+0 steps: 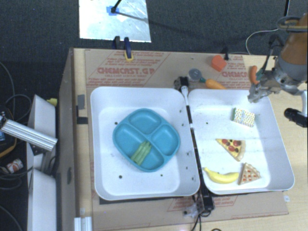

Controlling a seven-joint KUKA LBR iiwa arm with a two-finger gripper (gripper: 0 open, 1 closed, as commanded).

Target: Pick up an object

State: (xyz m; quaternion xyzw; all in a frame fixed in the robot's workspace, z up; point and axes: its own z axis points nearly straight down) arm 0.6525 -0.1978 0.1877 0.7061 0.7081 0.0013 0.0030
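Observation:
The right bin (pixel 274 129) holds a small pale patterned block (pixel 244 117), a pizza slice (pixel 232 147), a second pizza slice (pixel 249 173) and a banana (pixel 221 176). My gripper (pixel 254 95) hangs over the bin's far right corner, a little up and right of the patterned block and apart from it. I see nothing held in the gripper.
The left bin (pixel 110 114) holds a blue divided plate (pixel 146 139) with a green piece (pixel 141 153) in its front compartment. Behind the bins on the bench lie an orange block (pixel 219 63), a carrot (pixel 214 84) and a grey round piece (pixel 194 74).

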